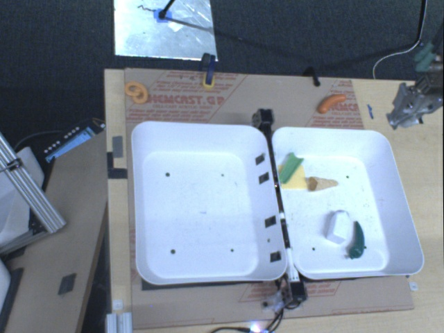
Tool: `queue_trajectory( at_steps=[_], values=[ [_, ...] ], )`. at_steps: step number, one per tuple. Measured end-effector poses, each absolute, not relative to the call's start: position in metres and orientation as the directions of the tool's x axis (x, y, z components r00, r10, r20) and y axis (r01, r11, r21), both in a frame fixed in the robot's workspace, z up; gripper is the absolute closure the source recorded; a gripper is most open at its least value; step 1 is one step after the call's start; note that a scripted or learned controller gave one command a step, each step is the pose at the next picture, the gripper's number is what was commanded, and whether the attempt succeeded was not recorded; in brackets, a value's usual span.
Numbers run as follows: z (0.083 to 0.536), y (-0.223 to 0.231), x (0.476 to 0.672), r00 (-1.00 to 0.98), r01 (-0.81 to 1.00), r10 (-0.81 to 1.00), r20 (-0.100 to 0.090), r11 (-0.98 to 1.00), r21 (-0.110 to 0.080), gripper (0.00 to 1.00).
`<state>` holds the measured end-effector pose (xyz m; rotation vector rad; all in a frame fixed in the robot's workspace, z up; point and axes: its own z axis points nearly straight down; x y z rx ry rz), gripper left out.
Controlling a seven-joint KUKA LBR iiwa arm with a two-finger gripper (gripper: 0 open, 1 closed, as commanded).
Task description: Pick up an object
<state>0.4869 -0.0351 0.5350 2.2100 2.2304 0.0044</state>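
Note:
The right bin (388,159) holds a green block (291,165) lying on a yellow piece (297,180) near its left wall. Beside them rests a small brown cone-shaped item (322,183). Lower down sit a white block (336,226) and a dark green curved toy (357,240). My gripper (408,109) hangs at the far right of the camera view, above the bench and beyond the right bin's upper right corner, well away from all the objects.
The left bin (149,186) sits beside the right one, joined along a black clipped divider (272,186). On the board behind the bins lie an orange ring (137,92), a yellow-blue clamp (207,71) and an orange sausage-shaped toy (331,103).

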Motion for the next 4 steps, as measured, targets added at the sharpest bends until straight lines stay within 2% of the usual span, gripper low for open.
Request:
queue_trajectory(
  at_steps=[3, 4],
  values=[
    [0.535, 0.059, 0.486, -0.007, 1.000, 1.000, 0.002, 0.007, 0.003, 1.00],
    [0.535, 0.071, 0.486, -0.005, 1.000, 1.000, 0.001, 0.005, 0.003, 1.00]
  ],
)
